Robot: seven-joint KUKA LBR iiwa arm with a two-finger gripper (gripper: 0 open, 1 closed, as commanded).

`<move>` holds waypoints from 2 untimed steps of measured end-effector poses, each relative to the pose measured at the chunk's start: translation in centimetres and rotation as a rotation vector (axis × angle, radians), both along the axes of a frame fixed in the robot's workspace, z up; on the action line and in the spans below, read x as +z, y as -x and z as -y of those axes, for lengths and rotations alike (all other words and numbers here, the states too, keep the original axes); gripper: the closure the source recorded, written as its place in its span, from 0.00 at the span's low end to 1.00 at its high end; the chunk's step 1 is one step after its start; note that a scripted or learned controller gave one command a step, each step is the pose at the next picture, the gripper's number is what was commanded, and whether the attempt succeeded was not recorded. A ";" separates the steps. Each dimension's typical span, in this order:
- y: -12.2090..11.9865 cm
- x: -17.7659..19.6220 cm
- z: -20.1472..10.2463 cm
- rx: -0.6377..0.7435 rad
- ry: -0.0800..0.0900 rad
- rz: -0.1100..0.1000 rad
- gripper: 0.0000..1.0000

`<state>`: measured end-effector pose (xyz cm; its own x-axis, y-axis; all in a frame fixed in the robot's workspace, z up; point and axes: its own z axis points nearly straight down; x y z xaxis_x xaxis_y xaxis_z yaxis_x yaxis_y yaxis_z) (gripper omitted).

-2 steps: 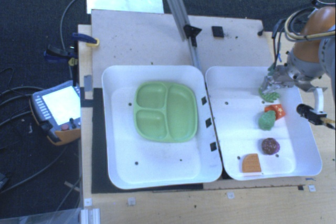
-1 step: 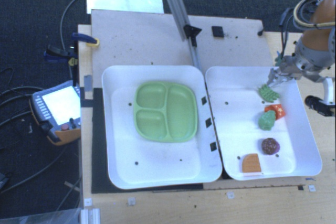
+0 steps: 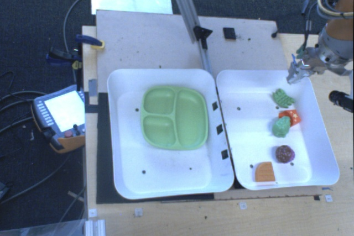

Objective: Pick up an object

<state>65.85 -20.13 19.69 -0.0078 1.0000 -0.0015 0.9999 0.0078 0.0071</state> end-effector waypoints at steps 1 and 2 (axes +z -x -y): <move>-0.1 4.6 0.4 0.000 0.001 0.000 1.00; -0.3 8.8 0.4 0.000 0.000 -0.001 1.00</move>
